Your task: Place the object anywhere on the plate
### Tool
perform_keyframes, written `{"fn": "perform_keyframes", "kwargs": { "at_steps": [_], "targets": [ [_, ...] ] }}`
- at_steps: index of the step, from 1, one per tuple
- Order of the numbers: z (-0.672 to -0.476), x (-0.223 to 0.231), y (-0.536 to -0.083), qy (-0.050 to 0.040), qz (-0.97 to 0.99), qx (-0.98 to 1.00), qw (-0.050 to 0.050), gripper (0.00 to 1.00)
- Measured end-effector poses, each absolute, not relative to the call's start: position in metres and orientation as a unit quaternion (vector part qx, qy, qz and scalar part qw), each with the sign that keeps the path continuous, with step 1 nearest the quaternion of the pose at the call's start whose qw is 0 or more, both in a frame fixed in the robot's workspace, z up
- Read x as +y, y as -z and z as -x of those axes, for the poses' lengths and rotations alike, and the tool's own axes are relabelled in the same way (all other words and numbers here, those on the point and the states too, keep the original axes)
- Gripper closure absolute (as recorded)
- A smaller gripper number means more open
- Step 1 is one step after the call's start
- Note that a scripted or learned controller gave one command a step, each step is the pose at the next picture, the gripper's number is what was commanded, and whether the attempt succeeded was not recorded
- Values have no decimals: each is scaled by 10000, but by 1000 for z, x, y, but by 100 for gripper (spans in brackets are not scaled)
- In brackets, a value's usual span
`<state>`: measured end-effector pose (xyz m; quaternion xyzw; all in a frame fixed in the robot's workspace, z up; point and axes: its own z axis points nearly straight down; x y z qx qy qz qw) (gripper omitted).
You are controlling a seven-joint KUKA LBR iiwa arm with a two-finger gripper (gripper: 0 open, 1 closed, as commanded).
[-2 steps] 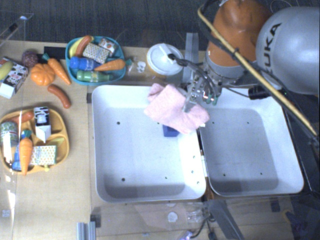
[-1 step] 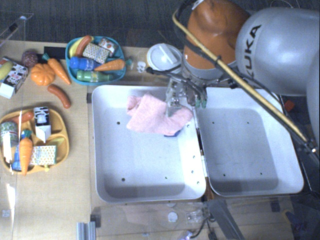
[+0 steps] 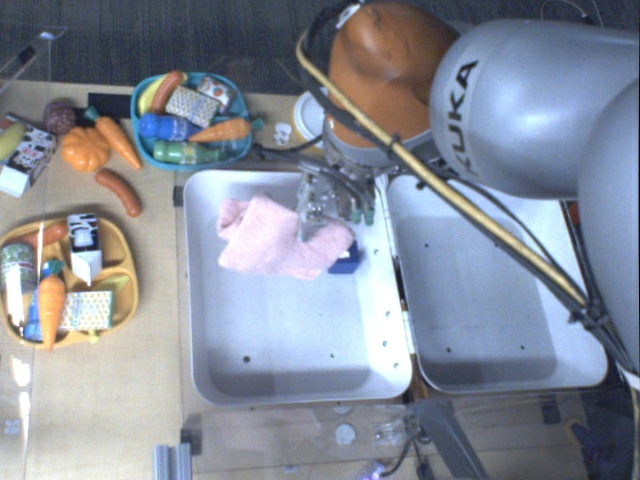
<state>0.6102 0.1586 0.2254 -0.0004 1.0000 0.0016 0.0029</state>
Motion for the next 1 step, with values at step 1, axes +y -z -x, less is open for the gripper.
{"fn": "perform_keyframes", "kwargs": {
  "at_steps": [1],
  "targets": [
    [-610, 158, -226, -16, 1, 10000, 31, 0]
  ]
}}
